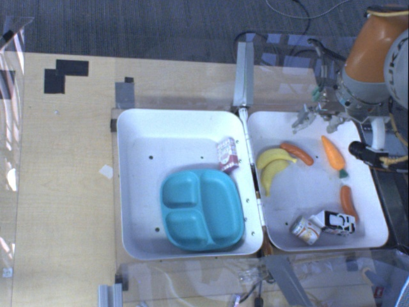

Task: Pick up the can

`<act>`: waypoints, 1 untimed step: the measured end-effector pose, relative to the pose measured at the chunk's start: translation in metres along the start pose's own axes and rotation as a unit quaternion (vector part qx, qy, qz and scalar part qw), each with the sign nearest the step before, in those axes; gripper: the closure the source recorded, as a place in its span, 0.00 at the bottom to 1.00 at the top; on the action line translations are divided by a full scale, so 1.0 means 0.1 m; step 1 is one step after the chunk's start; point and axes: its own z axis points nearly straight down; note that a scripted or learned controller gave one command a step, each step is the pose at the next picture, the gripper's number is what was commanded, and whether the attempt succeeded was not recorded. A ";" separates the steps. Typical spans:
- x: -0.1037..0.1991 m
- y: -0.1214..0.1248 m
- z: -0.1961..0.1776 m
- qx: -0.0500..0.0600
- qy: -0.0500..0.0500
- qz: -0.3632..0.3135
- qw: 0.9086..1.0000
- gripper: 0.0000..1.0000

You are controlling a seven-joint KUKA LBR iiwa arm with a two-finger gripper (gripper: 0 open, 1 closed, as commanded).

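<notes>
Two white bins sit side by side on the bench. The left bin (134, 171) holds one blue divided tray (201, 210) and one small red-and-white packet (227, 153) at its right wall. The right bin (377, 235) holds six things: one can (305, 229) lying on its side near the front edge, one black-and-white carton (337, 221) touching it on the right, two bananas (273, 162) joined as one bunch on the left side, and three carrot-like orange pieces, one (298, 153) beside the bananas, one (333, 153) further right and one (347, 201) near the right wall. The gripper (317, 115) hangs over the bin's back edge, well apart from the can, fingers spread and holding nothing.
</notes>
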 end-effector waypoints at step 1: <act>0.28 -0.91 1.10 -0.003 0.001 0.123 0.992 0.00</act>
